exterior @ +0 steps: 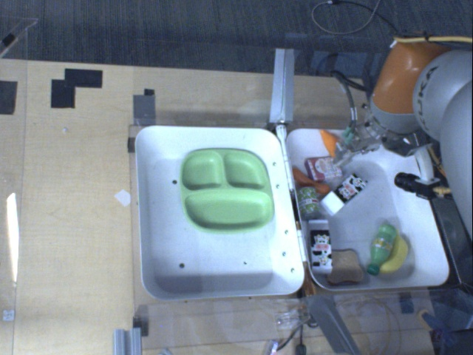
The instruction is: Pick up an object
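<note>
Gripper (pixel 346 152) sits low in the right bin's (pixel 425 276) upper left corner, over a red-and-white packet (pixel 321 168); can't tell how far the jaws are open or if they hold anything. Green divided tray (pixel 225 188) lies mid left bin (pixel 155 272)

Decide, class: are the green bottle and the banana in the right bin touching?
Touching. The camera view shows the green bottle lying against the banana, with no white bin floor visible between them.

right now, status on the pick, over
Gripper low over right bin's far-left clutter, above red packet. Nothing seen held. Cow-print box close beside.
</note>
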Controlling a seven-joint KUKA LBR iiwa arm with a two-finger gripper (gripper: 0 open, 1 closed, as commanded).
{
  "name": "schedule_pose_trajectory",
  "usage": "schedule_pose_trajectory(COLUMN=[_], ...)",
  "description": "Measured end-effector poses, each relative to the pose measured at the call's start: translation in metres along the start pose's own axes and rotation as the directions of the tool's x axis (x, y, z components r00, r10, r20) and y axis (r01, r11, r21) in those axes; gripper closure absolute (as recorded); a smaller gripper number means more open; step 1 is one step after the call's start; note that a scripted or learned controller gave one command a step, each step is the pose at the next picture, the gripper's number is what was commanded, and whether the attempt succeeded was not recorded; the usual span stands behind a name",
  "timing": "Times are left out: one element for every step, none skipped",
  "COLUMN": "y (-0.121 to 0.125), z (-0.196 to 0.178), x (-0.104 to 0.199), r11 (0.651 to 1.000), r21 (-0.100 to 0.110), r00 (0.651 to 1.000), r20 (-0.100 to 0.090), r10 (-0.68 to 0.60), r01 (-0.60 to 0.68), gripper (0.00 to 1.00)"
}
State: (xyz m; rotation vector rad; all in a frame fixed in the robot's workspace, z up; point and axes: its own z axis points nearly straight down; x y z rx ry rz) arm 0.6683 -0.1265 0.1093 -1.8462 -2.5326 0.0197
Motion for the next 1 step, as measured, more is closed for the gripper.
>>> schedule_pose_trajectory(y=[0.019], z=[-0.1265], x=[0.0569], r11=[0.997], r21=[-0.024], r00=[0.997], r20=[0.0], r10=[0.074], r01=[-0.074], gripper=[1.0])
